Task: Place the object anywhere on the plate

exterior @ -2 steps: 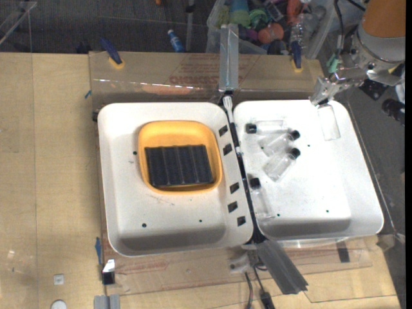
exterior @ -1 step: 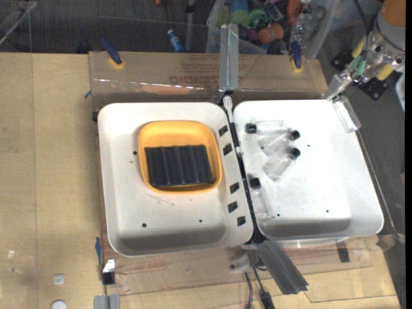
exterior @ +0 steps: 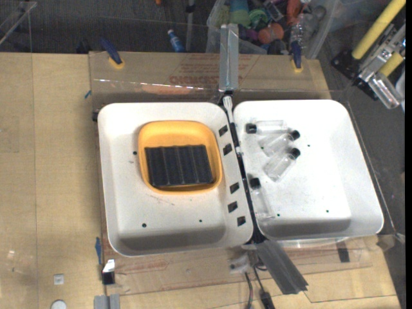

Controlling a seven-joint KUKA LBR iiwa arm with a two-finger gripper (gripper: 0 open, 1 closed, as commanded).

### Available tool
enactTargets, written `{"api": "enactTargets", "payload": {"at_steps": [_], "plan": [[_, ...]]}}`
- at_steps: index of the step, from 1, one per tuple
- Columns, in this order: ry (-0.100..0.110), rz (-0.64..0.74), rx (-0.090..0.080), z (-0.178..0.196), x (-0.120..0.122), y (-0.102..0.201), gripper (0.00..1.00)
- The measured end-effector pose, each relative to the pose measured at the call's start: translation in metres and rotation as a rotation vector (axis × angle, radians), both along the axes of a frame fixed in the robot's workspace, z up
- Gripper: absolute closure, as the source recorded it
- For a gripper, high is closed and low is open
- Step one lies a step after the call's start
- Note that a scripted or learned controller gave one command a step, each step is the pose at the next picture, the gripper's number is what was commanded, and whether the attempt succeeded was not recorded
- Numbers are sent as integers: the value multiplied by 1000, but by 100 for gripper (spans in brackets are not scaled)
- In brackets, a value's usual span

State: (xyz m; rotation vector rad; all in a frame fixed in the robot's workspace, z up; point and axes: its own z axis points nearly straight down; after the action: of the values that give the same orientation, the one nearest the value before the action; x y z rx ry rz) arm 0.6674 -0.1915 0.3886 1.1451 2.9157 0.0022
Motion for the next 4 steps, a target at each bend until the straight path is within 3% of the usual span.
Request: {"api": "enactTargets", "payload": {"at_steps": [1,2,4], "plan": [[-1,356,-3,31,-6,-32,100],[-1,435,-4,48,-8,-30,100],[-1,1222,-10,49,1,-30,100]]}}
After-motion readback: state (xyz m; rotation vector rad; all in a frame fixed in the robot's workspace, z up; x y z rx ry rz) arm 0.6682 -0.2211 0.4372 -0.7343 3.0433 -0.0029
